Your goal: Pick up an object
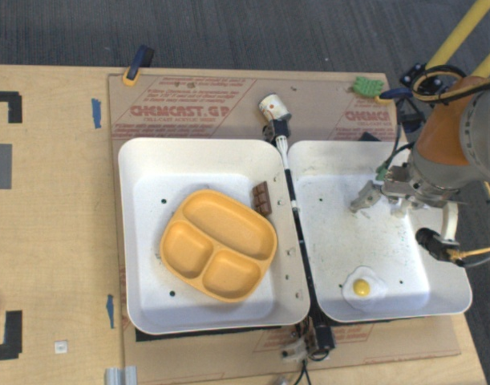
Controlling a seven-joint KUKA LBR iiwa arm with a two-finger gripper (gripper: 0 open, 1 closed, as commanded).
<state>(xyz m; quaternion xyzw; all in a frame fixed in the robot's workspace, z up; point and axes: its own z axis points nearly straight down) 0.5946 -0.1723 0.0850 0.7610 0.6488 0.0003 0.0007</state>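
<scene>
A toy fried egg [362, 285] lies near the front edge of the right bin [333, 239]. In the left bin [140, 215] sits a yellow divided plate [218, 245], and a small brown bar [262, 199] rests beside it against the bin's right wall. My gripper [381, 203] hangs over the back right part of the right bin, open, with nothing between its fingers. It is well behind the egg and a little to its right.
A white and black fixture [273, 111] stands behind the seam between the bins. A blue clamp [138, 62] and a green clip [366, 87] hold the cardboard sheet at the back. The arm's cables [421, 83] and a yellow pole [465, 26] are at the far right.
</scene>
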